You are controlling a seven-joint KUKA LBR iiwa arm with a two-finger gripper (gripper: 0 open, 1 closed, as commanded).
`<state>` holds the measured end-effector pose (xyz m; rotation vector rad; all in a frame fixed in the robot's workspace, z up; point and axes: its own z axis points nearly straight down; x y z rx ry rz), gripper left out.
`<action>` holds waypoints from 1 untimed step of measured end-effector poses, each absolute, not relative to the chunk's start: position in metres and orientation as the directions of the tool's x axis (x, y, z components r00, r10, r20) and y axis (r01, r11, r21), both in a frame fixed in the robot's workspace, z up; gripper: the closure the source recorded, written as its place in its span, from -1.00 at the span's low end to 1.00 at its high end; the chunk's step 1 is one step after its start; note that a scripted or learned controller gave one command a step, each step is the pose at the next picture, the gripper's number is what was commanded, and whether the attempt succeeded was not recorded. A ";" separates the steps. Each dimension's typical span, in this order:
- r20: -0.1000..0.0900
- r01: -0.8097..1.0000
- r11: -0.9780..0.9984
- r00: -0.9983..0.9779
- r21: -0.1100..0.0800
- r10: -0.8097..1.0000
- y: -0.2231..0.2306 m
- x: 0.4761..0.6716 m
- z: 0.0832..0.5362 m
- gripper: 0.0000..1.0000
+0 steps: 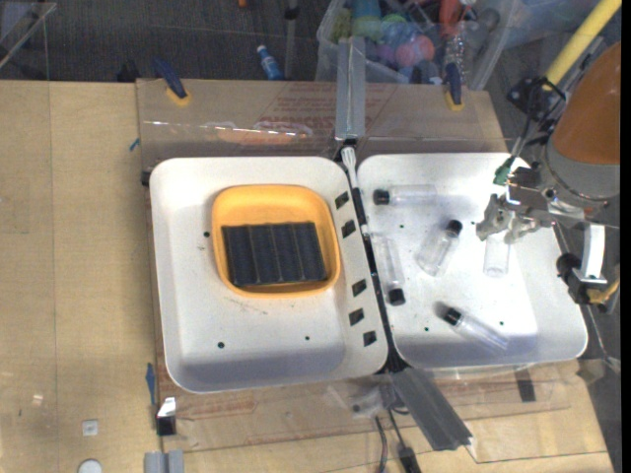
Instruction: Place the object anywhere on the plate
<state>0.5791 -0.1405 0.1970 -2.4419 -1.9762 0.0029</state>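
An orange plate (pixel 277 203) sits in the left bin (pixel 187 304) with a black ribbed block (pixel 274 252) lying on it. Several clear vials with black caps lie scattered in the right bin (pixel 552 313): one near the back (pixel 406 195), one in the middle (pixel 437 249), one along the divider (pixel 390 269), one at the front (pixel 475 329). My gripper (pixel 510 221) hangs over the right bin's right side. Another clear vial (pixel 495 255) shows just below it; whether it is held or lying on the bin floor cannot be told.
A raised divider with black clips (pixel 357 264) separates the two bins. A clear box of coloured toys (pixel 414 18) stands behind the bench. The arm's orange band (pixel 592 116) rises at the right edge.
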 end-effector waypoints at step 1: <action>-0.002 0.998 0.069 -0.069 0.004 0.998 -0.123 0.607 0.215 1.00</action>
